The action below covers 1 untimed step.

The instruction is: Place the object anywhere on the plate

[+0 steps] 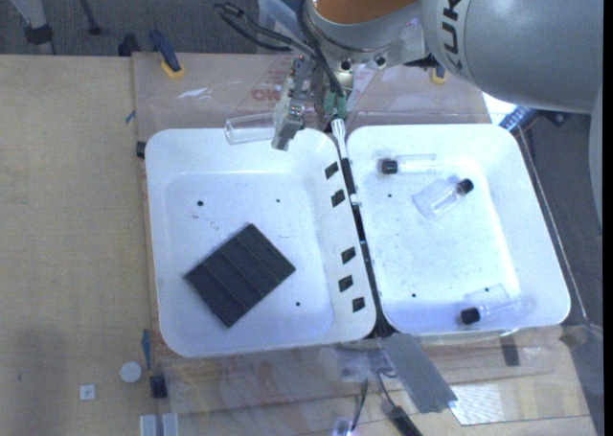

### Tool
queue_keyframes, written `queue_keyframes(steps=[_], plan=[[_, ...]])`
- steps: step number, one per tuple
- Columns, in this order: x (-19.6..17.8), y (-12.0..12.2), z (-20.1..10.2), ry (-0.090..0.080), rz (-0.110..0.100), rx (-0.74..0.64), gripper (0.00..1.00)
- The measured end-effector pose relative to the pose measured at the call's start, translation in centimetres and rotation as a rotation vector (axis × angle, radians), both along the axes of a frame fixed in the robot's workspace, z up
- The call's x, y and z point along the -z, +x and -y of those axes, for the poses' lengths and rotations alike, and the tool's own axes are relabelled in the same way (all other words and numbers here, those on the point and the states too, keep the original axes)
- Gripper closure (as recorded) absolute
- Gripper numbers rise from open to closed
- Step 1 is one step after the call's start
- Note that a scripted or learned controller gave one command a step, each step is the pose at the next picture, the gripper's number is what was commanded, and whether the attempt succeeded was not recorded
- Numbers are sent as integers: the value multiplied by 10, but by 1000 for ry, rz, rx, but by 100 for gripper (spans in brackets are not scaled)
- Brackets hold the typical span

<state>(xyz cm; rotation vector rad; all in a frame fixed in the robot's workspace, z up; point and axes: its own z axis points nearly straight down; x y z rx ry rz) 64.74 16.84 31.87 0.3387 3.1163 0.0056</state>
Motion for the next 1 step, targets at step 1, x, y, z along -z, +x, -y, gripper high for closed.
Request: queue_keyframes(steps=[1], plan=[[-106, 7, -51, -1, 3, -380, 100]])
